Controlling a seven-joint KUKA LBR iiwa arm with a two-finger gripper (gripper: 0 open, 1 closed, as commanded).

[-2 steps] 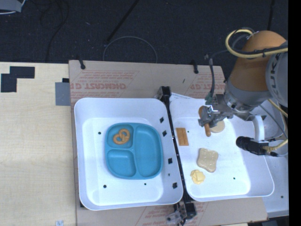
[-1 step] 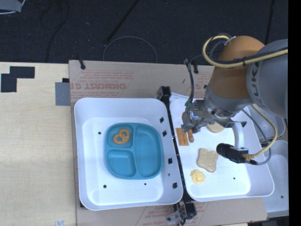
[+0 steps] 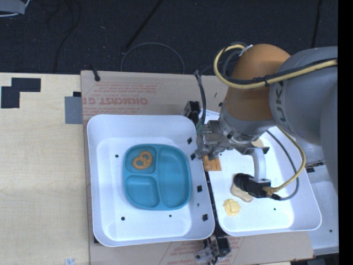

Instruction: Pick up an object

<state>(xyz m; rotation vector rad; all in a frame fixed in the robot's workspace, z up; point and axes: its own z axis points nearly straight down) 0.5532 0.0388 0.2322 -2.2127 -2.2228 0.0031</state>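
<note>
So the gripper [image 3: 207,150] is parked low over the right bin [image 3: 309,220], hard up against its left wall, about halfway along that wall. From this angle the wrist covers the business end, so I honestly can't tell whether it's open or closed, and I don't see anything clearly held in it.

My guess at the target is the small orange-brown square piece [image 3: 212,163]. It lies on the bin floor by that same left wall, just beside the gripper on the side toward the bin's front edge. It looks close enough to be touching, but I can't say for sure. With the arm that low and that close, this reads like a grab attempt on that piece, and the wall right there could get in the way.

Other candidates in the same bin are a yellow lump [image 3: 232,207] near the front edge and a pale chunk [image 3: 240,192] just behind it, both well clear of the gripper.

The left bin [image 3: 105,148] has a blue divided plate [image 3: 165,173] with a pretzel [image 3: 143,160] in its back-left compartment.
</note>
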